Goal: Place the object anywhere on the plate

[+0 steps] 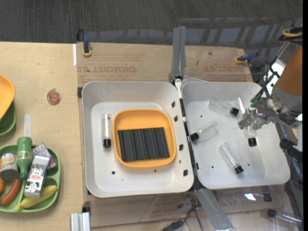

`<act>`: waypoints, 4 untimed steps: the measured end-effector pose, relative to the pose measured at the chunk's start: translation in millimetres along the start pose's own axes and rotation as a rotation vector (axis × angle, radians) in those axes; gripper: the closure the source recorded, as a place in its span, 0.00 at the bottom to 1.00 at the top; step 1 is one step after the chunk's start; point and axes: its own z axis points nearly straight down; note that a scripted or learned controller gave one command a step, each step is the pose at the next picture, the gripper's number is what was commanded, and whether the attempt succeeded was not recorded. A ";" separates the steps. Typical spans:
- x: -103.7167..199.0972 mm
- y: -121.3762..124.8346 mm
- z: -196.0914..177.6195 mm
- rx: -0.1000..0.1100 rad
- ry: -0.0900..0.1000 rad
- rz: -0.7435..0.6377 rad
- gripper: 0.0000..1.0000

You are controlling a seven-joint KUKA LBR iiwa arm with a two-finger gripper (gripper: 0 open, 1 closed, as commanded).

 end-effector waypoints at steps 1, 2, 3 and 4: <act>-10.4 45.2 -12.5 -0.001 0.000 -0.039 1.00; -1.6 107.5 -23.9 -0.002 -0.001 -0.097 1.00; -14.4 126.6 -41.1 -0.005 -0.002 -0.298 1.00; -56.2 129.9 -90.4 -0.006 -0.003 -0.514 1.00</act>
